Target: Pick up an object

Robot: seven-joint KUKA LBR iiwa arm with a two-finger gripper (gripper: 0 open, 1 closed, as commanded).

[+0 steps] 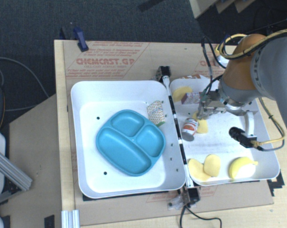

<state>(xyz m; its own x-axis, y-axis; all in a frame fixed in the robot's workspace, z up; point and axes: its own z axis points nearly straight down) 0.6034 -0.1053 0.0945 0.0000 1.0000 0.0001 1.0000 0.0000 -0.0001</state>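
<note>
The right bin [264, 167] holds a small red-and-white can [189, 127] lying near its left wall. A yellow piece [202, 126] rests just right of the can, and another yellow item [181, 93] sits at the back left. Along the front are two pale yellow pieces [204, 167] and a lemon-like fruit [242, 167]. My gripper [206, 107] is low over the bin's back left, just above the can and the yellow piece beside it. The arm's grey and orange body hides its tip.
The left bin [81, 99] carries a blue divided plate [129, 141] and a small patterned wrapper [155, 112] by its right wall. A black piece with a yellow cable [241, 137] hangs off the arm over the right bin. A blue clip [80, 39] lies on the bench's back left.
</note>
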